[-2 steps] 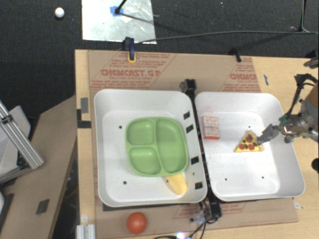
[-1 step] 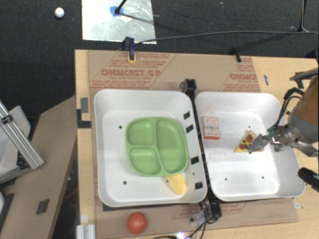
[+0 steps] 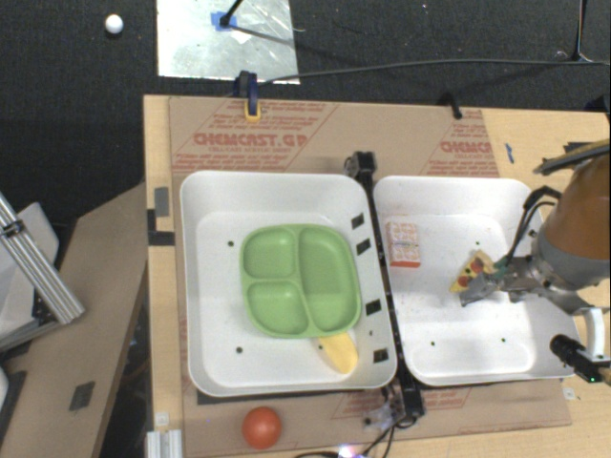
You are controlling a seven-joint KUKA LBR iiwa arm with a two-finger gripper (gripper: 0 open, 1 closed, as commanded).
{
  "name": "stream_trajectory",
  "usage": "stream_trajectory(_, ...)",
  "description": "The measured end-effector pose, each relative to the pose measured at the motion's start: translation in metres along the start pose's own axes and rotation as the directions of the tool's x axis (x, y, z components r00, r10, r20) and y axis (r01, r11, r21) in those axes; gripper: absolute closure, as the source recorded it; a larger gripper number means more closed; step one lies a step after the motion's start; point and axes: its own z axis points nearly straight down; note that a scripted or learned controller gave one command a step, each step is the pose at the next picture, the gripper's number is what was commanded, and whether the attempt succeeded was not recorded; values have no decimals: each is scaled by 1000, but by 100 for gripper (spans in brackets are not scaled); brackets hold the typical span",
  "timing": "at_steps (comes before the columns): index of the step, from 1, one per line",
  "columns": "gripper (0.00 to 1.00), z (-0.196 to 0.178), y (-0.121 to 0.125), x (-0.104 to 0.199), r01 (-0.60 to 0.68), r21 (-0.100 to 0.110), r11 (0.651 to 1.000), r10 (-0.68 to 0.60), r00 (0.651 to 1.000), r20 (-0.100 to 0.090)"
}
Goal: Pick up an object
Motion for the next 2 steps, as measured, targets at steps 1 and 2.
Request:
stream_trajectory(1, 0, 33, 0, 0, -1, -1, 1000, 1, 1000, 0)
stream_trajectory(2, 100, 20, 2, 0, 0, -5, 1000, 0, 1000, 1)
